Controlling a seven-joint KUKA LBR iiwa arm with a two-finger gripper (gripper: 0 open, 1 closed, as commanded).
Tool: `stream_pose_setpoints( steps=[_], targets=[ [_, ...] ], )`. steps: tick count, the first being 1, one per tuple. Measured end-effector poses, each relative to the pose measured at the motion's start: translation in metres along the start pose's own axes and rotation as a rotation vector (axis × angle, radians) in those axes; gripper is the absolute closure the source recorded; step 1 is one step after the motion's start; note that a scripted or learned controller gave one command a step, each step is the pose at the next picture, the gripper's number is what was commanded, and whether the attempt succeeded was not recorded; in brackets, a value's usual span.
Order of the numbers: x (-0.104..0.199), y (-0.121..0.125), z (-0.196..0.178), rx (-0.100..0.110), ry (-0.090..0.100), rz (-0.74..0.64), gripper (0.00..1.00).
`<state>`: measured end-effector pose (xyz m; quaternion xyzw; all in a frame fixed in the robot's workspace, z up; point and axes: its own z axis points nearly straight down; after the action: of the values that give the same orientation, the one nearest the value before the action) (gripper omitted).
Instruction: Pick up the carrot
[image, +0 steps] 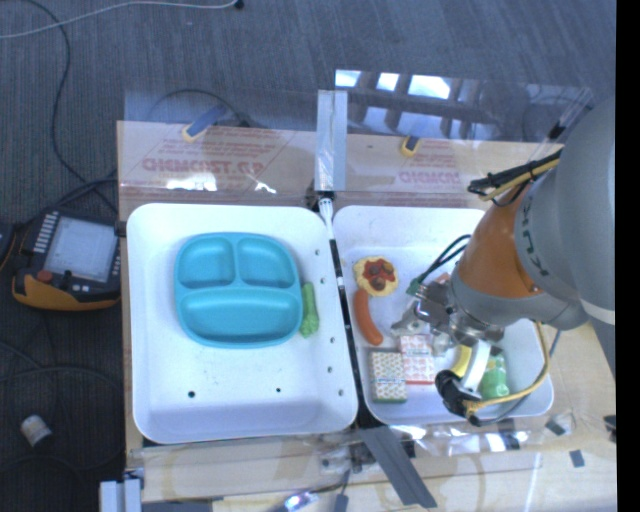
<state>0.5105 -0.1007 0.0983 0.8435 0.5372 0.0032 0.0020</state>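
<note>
Carrot (366, 317) lies flat on the floor of the right bin (345, 300), close along its left wall, long axis running toward the near edge. Nothing touches it. Just beyond its far end sits a small pizza slice (378, 274), yellow with red topping. Toward the near edge from the carrot: a checkered packet (387, 376), and beside that a pink-and-white packet (416, 358).

My gripper (452, 352) hangs over the middle of the right bin, to the right of the carrot and apart from it, above the pink packet's right side. Whether it is wide or narrow I cannot tell; the wrist and cables cover it. A green bottle (493, 379) shows near the bin's near right corner.

Left bin (150, 330): blue divided plate (239, 288) at centre, a green vegetable (309, 310) against its right edge.
</note>
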Motion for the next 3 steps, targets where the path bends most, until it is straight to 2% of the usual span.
stream_pose_setpoints(
  steps=[1,2,3],
  targets=[
    [-0.001,-0.007,0.007,-0.006,0.004,0.118,1.0],
    [-0.003,-0.009,0.0,0.001,0.002,0.12,1.0],
    [0.036,-0.045,-0.084,0.011,-0.01,0.336,1.0]
  ],
)
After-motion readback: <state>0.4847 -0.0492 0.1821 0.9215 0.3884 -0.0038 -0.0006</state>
